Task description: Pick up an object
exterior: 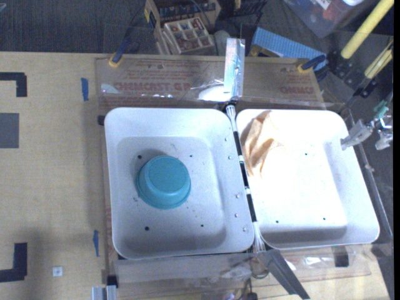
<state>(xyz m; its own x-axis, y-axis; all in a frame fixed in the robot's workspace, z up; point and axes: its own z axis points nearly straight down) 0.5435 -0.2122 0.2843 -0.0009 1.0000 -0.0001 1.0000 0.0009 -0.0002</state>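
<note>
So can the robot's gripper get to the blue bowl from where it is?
Probably yes. The blue bowl sits alone, upside down, in the left bin, with nothing over it. The gripper is at the right bin's far edge, so it must cross that bin and the orange cloth first.

Colours in the two bins.
Teal bowl (164,181) in white left bin (119,136); tan-orange cloth (257,145) in white right bin (350,205); pale yellow worktop (50,167).

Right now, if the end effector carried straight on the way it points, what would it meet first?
The end effector sits at the right bin's right rim, apparently aimed left and slightly down. It would probably meet that bin's bare floor first, short of the tan cloth. Depth is unclear.
</note>
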